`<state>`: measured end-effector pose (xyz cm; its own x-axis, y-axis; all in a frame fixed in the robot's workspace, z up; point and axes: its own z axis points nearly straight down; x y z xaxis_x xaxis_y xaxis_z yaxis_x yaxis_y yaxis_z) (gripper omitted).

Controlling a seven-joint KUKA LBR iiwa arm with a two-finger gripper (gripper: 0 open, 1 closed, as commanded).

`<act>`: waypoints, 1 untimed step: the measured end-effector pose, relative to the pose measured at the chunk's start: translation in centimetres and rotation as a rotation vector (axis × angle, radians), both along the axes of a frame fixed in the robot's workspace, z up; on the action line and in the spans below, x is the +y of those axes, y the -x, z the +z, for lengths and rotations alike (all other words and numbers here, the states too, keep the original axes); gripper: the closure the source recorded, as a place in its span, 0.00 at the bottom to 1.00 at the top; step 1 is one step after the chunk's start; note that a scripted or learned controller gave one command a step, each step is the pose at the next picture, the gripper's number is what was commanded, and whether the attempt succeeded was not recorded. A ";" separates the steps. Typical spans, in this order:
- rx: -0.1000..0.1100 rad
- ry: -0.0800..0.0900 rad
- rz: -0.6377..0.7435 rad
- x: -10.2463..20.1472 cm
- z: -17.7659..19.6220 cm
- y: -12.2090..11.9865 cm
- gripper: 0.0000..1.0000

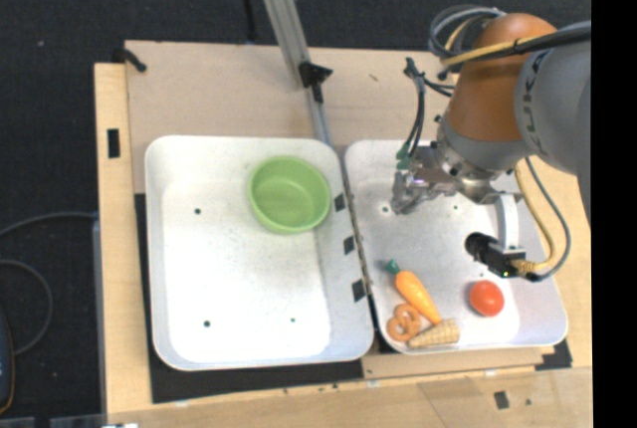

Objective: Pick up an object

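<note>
A brown table (pixel 219 88) holds two flat white bins side by side. The left bin (pixel 199 317) has a green bowl (pixel 290 195) sitting in its top part, close to the wall it shares with the other bin.

The right bin (pixel 537 317) has little toy foods down at its near end. A carrot (pixel 415 294) lies tilted, with its green top pointing up and left. Just below it sits a small orange pretzel (pixel 404 321), touching or almost touching the carrot. A pale cone (pixel 436 333) lies right beside the pretzel, against the bin's front edge. A red tomato (pixel 486 299) sits alone a bit to the right of the carrot.

The big grey and orange arm (pixel 498 88) comes in from the right. Its fingers (pixel 406 195) hang over the top part of the right bin, well away from the foods. I cannot tell if they are wide or narrow. Nothing is between them.
</note>
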<state>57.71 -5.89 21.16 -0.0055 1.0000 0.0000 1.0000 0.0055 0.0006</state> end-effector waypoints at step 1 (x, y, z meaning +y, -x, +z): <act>0.000 -0.001 0.001 5.1 -0.4 1.0 1.00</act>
